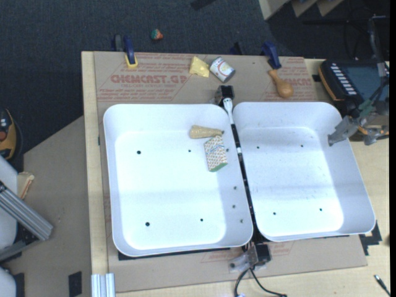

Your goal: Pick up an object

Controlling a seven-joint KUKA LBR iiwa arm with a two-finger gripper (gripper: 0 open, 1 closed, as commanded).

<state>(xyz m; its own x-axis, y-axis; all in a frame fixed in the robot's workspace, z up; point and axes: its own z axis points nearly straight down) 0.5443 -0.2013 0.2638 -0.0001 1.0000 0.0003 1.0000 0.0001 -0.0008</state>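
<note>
Gripper (339, 133), fingers seemingly closed on nothing, sits well apart from your patterned packet (215, 153) in the left bin (124, 166).

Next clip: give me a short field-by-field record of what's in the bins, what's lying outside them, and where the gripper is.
left bin: tan elongated piece near the back right corner; green-patterned white packet just in front of it
right bin: white, shallow
board behind bins: yellow wedge-shaped block, small white-and-grey cylinder, wooden-handled tool
gripper: over the right bin's right rim, nothing seen between its fingers
pick status: not yet done
</note>
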